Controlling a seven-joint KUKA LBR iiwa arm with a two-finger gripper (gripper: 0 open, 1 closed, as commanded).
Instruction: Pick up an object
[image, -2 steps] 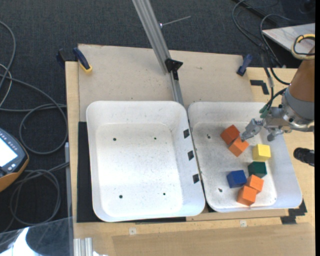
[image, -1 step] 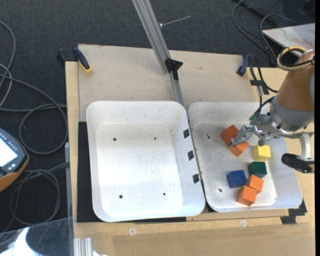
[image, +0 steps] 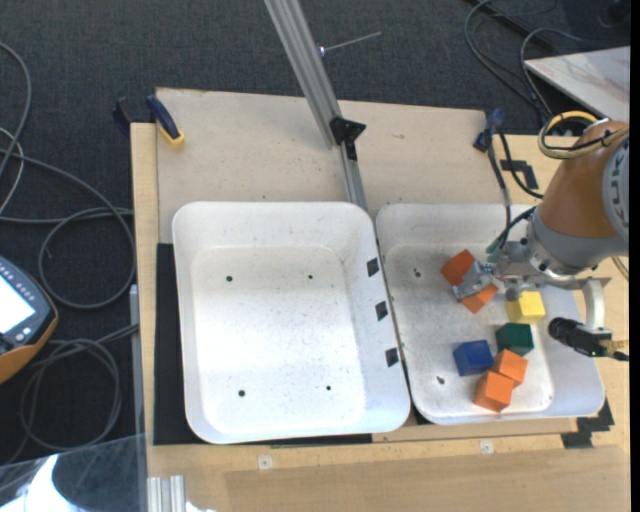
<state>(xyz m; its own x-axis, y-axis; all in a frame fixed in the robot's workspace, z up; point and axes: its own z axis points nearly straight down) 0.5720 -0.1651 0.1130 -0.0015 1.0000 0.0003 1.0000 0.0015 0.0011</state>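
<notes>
Fingers (image: 478, 291) by orange block (image: 459, 267) in rt bin (image: 420, 235); grip state unclear, no legible writing.

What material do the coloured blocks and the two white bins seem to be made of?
Blue block and yellow block: probably painted wood or foam, with matte, flat faces. Left bin and right bin: likely moulded plastic, with smooth rounded rims and dark speckles.

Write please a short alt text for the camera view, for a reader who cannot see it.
The grey arm's pincer reaches from the right into the right white bin, low among orange blocks, with yellow, green and blue blocks nearby. The left white bin lies beside it on the bench.
</notes>
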